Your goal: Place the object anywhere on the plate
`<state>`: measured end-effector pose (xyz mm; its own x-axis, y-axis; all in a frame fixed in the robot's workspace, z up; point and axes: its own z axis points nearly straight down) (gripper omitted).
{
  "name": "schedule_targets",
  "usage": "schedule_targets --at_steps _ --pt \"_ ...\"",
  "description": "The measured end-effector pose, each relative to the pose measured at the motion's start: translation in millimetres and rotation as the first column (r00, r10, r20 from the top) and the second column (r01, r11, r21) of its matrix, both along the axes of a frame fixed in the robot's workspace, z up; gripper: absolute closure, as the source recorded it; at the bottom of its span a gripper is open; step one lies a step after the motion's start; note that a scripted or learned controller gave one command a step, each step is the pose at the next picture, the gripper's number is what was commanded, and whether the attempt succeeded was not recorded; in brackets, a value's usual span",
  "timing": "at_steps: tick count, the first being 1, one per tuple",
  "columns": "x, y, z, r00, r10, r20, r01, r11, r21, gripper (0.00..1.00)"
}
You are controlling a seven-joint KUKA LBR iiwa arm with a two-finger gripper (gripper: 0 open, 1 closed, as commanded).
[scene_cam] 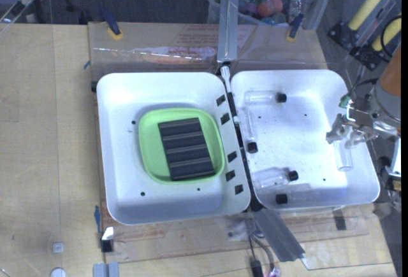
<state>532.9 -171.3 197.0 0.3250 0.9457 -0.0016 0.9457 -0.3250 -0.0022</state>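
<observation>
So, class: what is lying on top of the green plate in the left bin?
A dark ribbed block lies flat on the green plate, covering its centre; only the plate's rim shows around it.

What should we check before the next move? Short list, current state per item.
1. Plate sits in the left bin: ok.
2. Free room on plate: not ok, a black ridged block covers most of it.
3. Clear vials lie in the right bin, one at the top, one lower: ok.
4. Claw over the right bin's right edge: ok.
5. Vial in claw: cannot tell.
</observation>
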Motion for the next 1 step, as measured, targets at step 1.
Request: schedule_targets --at_steps 1 --pt "0.0 -0.1 0.1 1.000 0.000 0.000 0.000 1.000 0.000 0.00"
